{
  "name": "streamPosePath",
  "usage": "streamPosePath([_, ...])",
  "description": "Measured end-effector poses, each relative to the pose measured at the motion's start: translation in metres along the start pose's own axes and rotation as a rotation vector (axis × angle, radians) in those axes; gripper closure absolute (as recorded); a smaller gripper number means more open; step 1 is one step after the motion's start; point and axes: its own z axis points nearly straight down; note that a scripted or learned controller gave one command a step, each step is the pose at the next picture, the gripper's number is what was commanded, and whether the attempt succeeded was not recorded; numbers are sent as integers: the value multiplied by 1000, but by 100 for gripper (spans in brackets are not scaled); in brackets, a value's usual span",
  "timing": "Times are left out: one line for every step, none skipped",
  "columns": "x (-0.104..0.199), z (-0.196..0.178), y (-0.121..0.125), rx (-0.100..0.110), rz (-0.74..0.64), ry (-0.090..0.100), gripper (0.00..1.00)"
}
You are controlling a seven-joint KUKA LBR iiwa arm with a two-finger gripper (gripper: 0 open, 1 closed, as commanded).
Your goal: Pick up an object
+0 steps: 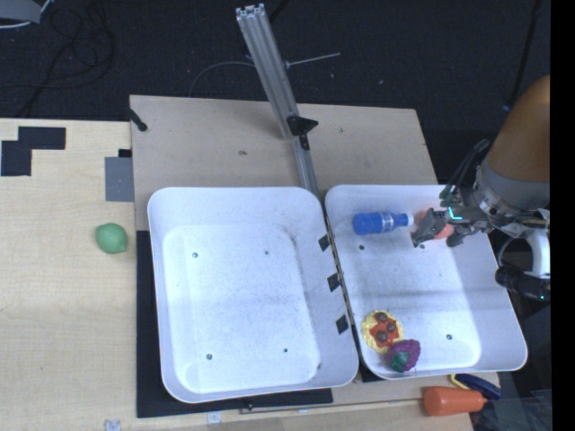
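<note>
My gripper (pixel 438 230) hangs low over the upper right part of the right bin (pixel 503 348), just right of a blue bottle (pixel 375 223). The bottle lies on its side with its orange cap pointing toward the gripper. A small reddish patch shows at the gripper's tip, and I cannot tell whether it is a held thing or part of the tool. Near the bin's front edge lie a yellow and red toy (pixel 382 329) and a purple and green piece (pixel 404 356).
The left bin (pixel 171 241) stands beside the right one, with black clips along the shared rim. An orange object (pixel 452 400) lies outside the right bin at the front. A green ball (pixel 111 238) rests on the bench at far left. A metal bar (pixel 274 70) slants in behind the bins.
</note>
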Motion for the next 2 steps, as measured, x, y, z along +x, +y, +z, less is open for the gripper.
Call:
streamPosePath([0,0,0,0,0,0,0])
streamPosePath([5,43,0,3,-1,1,0])
